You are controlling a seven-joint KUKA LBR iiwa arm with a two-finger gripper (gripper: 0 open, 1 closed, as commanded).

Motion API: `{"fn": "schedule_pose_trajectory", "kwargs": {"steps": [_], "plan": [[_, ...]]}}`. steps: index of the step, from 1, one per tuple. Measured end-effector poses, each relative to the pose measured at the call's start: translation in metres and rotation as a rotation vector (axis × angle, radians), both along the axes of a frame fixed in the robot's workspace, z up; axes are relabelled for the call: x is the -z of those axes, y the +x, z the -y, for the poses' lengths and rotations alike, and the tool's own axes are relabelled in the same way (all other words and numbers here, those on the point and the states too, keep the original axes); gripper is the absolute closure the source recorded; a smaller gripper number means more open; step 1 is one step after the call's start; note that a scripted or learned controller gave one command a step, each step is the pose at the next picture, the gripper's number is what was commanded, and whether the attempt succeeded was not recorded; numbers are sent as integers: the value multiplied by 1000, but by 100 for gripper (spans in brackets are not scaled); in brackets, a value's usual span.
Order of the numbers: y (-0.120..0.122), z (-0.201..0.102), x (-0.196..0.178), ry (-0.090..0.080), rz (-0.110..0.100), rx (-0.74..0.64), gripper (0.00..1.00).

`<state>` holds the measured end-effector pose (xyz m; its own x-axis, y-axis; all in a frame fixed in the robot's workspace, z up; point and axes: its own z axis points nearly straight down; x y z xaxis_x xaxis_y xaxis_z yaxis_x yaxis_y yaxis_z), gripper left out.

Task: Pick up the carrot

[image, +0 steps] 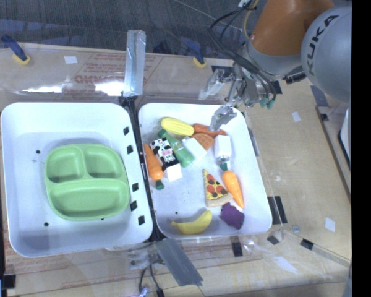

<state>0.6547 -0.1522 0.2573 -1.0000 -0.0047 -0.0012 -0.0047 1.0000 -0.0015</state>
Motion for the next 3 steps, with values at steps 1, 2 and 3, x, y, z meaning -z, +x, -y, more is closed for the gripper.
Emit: {"fn": "schedule_pose_trajectory", "kwargs": {"steps": [1, 2, 3], "plan": [[-62, 32, 133, 0, 3, -19, 0], [-97, 56, 145, -10, 48, -119, 0], [-136, 59, 145, -18, 55, -142, 0]]}}
